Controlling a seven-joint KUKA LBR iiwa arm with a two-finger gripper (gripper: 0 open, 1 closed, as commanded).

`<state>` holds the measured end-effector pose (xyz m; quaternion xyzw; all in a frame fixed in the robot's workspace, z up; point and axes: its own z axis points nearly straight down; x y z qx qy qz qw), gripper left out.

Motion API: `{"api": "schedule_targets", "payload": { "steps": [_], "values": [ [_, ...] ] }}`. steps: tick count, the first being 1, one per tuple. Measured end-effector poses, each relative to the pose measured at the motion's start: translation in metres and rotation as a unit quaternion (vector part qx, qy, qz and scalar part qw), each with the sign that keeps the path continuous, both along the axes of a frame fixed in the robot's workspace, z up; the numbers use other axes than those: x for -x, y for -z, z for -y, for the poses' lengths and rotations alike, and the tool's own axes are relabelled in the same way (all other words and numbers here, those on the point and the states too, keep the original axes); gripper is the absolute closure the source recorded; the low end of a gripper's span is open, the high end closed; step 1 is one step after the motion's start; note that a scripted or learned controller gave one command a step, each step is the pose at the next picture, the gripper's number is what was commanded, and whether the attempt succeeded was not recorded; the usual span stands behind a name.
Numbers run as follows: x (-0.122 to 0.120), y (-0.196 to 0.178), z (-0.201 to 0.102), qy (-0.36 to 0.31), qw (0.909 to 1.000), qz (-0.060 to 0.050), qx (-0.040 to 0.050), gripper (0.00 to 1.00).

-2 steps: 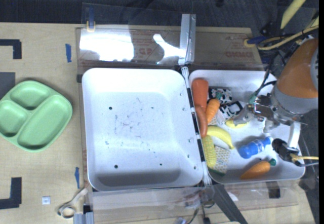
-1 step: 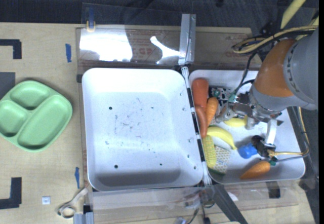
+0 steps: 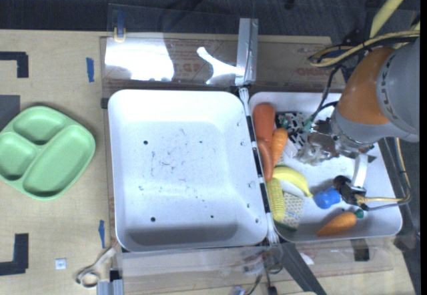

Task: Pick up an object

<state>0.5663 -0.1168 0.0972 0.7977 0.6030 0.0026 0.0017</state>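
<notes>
The end effector (image 3: 319,145) sits low in the right bin (image 3: 390,187); whether it is open or closed cannot be told. Left of it lie carrots (image 3: 265,128), with a banana (image 3: 293,179) and blue piece (image 3: 327,199) just below.

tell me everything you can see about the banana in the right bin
The banana is a yellow, curved piece, smooth and glossy like plastic play food, with a paler, whitish underside. It lies flat on the floor of the right bin, near that bin's left wall, arching from upper left to lower right. Its upper left end meets the lower orange carrot, and its underside rests against the corn cob just below. The blue piece sits close to its right tip. The end effector is above and to the right, apart from it.
</notes>
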Motion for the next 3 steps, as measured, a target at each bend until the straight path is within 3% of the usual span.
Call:
{"api": "schedule_targets", "payload": {
  "steps": [1,2,3],
  "values": [
    [-0.048,-0.076,0.061,0.033,0.9995,-0.003,0.0003,1.0],
    [-0.089,-0.112,-0.013,0.046,0.9989,-0.003,0.0002,1.0],
    [-0.085,-0.137,-0.069,-0.006,1.0,-0.003,0.0006,1.0]
  ]
}}
